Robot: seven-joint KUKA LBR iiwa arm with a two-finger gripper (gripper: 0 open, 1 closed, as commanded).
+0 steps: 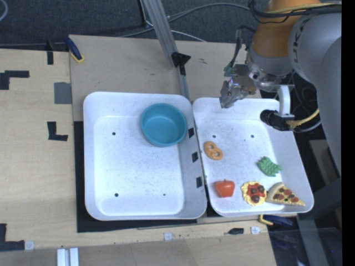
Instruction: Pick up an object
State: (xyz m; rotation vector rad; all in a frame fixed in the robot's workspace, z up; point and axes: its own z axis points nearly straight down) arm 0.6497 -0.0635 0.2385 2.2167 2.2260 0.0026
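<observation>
Two white bins (100,148); gripper (230,96), grip state unclear, hangs over right bin's far edge, pretzel (213,151) just nearer the camera.

Table (33,165): pale wood, carrying black tape marks (54,131) along its left side. Dark grey carpet floor (83,10) lying beyond the far edge. Slanted metal pole (161,26) crossing overhead. Black mat (80,220) showing under the bins. Even light falling throughout.
</observation>
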